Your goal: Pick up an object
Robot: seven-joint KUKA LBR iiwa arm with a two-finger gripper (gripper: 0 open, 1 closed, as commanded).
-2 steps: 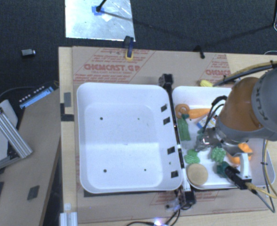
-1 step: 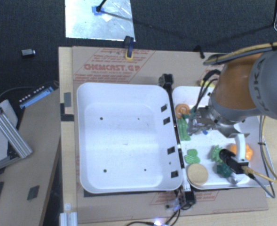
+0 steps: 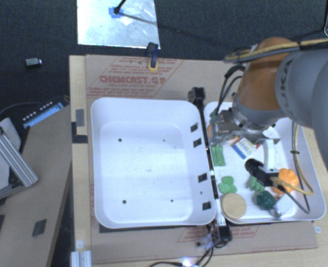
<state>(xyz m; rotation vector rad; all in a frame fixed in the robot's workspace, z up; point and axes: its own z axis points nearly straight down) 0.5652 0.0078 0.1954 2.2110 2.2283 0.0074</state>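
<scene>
Flat green block [image 3: 218,156] at the right bin's [image 3: 314,202] nine o'clock wall, my gripper [image 3: 224,128] just at its twelve o'clock, grip state I cannot tell.

1. A robotics lab or test cell: a grey industrial arm [image 3: 311,85] with an orange band reaches over the bench [image 3: 80,166].
2. Two white bins [image 3: 147,160] sit on printed cardboard [image 3: 133,77].
3. Aluminium framing [image 3: 8,154] stands at the bench's left edge.
4. Cables trail across dark carpet [image 3: 30,21].
</scene>
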